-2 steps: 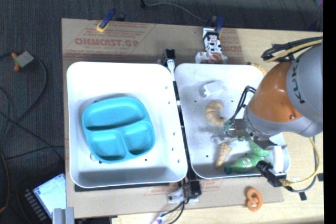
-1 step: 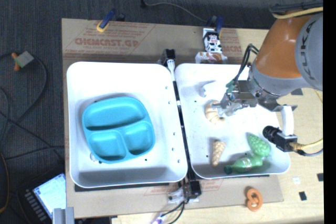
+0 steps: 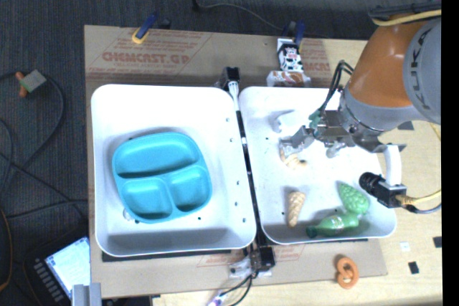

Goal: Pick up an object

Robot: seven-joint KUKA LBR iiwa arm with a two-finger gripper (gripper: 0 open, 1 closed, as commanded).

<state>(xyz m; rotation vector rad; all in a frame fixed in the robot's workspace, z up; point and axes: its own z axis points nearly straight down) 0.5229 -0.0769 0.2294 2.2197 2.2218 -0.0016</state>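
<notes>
My gripper [image 3: 316,145] hangs over the upper middle of the right bin [image 3: 262,226], its two silver fingers spread open with nothing between them. A small beige and white object [image 3: 291,155] lies on the bin floor just below the left fingertip [image 3: 296,142]. Nearer the front lie a tan cone-shaped toy [image 3: 295,206] and a green toy [image 3: 344,212] in the front right corner. A small white piece [image 3: 280,119] rests near the bin's back.
The left bin [image 3: 107,105] holds a blue divided tray [image 3: 161,175]. A black-and-white figure [image 3: 290,64] stands behind the right bin. An orange ring-shaped item [image 3: 347,271] lies on the bench in front. Blue clamps [image 3: 145,27] sit at the board's back edge.
</notes>
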